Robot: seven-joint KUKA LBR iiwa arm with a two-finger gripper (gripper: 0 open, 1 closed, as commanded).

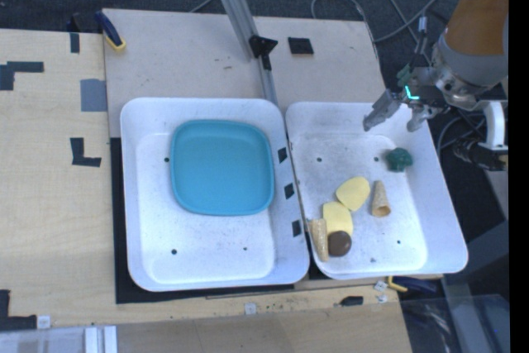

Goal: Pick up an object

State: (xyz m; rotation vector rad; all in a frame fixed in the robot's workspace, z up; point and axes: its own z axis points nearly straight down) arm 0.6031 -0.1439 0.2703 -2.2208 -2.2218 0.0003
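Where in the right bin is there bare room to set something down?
Bare floor lies along the right white bin's left wall, above the yellow pieces. Its lower middle is crowded: tan cone, brown ball, with the green lump near the right wall.

Small green lump (pixel 400 159), yellow pieces (pixel 353 193), a tan cone (pixel 379 199) and brown ball (pixel 339 243) lie loose in the right bin (pixel 438 211).
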